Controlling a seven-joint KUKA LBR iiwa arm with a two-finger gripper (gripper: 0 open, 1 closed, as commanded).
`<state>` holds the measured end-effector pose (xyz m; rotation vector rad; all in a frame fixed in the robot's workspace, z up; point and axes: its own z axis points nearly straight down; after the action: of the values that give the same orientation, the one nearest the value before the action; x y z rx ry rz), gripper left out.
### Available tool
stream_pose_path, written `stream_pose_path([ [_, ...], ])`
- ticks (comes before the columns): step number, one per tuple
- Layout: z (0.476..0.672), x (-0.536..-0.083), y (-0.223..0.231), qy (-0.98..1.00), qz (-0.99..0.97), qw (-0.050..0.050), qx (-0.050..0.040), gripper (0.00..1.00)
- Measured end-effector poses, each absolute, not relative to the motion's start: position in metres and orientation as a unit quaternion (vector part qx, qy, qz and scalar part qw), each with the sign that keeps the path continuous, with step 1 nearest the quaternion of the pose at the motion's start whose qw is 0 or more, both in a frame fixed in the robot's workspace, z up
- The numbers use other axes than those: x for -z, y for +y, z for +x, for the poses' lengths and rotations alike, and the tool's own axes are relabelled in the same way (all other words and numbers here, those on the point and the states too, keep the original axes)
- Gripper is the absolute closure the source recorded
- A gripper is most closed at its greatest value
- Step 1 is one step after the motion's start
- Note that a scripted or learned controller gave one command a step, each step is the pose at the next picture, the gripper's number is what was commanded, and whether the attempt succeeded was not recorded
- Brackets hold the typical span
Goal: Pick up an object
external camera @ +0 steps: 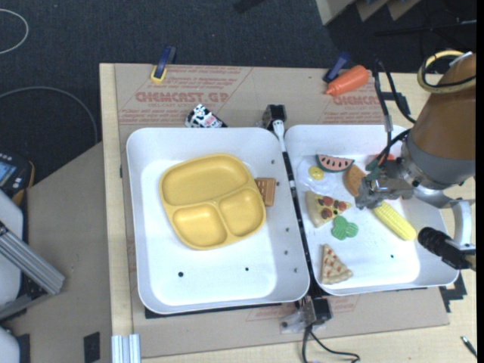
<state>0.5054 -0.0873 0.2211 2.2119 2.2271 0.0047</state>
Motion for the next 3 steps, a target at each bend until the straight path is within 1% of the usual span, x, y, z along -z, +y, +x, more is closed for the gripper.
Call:
stream_pose_path([
  [1, 0.545, -0.213, -0.057, 0.709, 0.705, 0.001, -0.0014, 1.00],
  [2, 0.589, -0.219, -0.033, 0.709, 0.705, 0.002, -0.0020, 1.00],
  [3, 0.619, -0.215, 0.007, 0.709, 0.705, 0.002, -0.0019, 1.00],
])
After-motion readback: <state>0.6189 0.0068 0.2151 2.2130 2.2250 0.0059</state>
